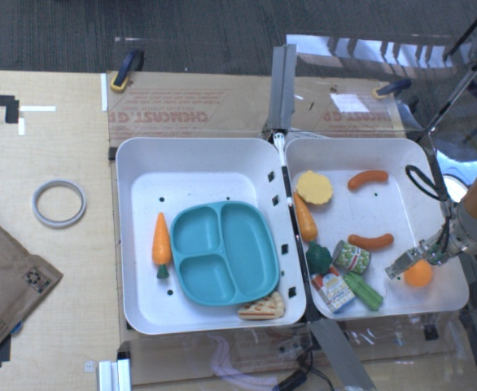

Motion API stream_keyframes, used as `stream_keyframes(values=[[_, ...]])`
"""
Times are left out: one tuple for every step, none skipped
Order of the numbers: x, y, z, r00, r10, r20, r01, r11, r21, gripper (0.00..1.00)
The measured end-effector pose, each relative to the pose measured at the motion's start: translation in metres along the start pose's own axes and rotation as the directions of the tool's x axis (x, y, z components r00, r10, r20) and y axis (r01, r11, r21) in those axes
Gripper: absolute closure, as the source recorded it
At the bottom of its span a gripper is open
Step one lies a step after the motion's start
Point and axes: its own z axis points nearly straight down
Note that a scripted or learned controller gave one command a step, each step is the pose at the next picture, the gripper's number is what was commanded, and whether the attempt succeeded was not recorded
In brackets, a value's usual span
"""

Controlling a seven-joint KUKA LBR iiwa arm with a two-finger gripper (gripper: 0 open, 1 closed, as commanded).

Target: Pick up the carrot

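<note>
In the camera view, you have two white bins side by side on the counter (pixel 51 129). The left bin (pixel 137 243) holds a teal divided plate (pixel 222 252), and the carrot (pixel 162 241) lies just left of that plate, near the bin's left wall, upright in the frame with its narrow orange end toward the top and its small green stem end toward the bottom. A slice of toy pizza (pixel 262 307) sits at the plate's lower right corner, touching its rim.

Your gripper (pixel 409 265) is well away from the carrot, over the lower right corner of the right bin (pixel 417 157), just beside a small orange ball (pixel 419 275). Whether it is open or closed you cannot tell from here; the metal tip is too small and blurred against the ball.

The right bin also holds a second carrot (pixel 305 218) leaning along the left wall, a yellow round piece (pixel 314 188) above it, two sausages (pixel 368 179) (pixel 371 240), a dark green vegetable (pixel 317 259), a green-labelled can (pixel 351 259), a small carton (pixel 334 291) and a green stick-shaped piece (pixel 364 292).

On the counter to the left of the bins you see a roll of tape (pixel 59 203) and a brown cardboard box (pixel 6 287) at the lower left corner.
</note>
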Motion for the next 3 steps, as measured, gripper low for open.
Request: stream_keyframes(values=[[-0.001,0.0,-0.009,1.0,0.003,0.001,-0.003,1.0,-0.001,1.0],[0.033,0.087,-0.005,0.888,-0.46,0.004,0.46,0.888,-0.002,1.0],[0.032,0.087,-0.005,0.888,-0.46,0.005,0.46,0.888,-0.002,0.0]])
